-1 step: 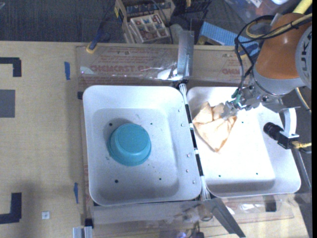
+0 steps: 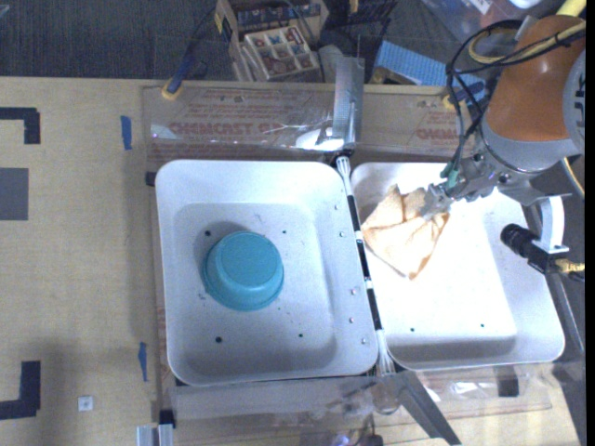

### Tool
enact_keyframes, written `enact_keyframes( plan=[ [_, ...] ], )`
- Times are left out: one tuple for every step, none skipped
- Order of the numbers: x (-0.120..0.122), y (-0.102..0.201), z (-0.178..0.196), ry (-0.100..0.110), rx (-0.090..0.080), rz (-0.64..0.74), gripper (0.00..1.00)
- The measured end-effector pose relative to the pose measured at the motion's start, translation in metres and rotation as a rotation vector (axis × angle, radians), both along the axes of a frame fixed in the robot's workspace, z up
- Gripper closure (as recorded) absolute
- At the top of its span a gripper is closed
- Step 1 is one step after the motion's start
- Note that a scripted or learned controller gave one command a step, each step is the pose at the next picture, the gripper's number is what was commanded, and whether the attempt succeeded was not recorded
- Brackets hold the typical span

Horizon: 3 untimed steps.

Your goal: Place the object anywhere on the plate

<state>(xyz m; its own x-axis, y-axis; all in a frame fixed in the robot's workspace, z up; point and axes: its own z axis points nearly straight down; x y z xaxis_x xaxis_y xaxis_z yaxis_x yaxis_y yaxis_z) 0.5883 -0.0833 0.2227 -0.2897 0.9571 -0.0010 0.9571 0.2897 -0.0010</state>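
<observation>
Gripper (image 2: 437, 199) over right white bin (image 2: 483, 342), fingers pinching upper edge of crumpled tan-orange cloth (image 2: 404, 235), which hangs lifted at bin's 10 o'clock corner. Round teal plate (image 2: 244, 269), upside-down bowl shape, sits centre of left white bin (image 2: 251, 179), well apart at cloth's 9 o'clock.

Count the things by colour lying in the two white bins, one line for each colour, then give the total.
Blue: 1, the upturned blue dish in the left bin.
Tan: 1, the crumpled cloth in the right bin, with the gripper at its upper edge.
Total: 2
</observation>
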Motion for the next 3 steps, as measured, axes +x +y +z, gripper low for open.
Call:
enact_keyframes(
  plan=[
    [0.000,0.047,-0.007,0.004,0.002,0.399,1.00],
    [-0.003,0.089,0.000,0.002,0.002,0.794,1.00],
    [-0.005,0.143,-0.005,0.002,0.004,1.192,1.00]
  ],
)
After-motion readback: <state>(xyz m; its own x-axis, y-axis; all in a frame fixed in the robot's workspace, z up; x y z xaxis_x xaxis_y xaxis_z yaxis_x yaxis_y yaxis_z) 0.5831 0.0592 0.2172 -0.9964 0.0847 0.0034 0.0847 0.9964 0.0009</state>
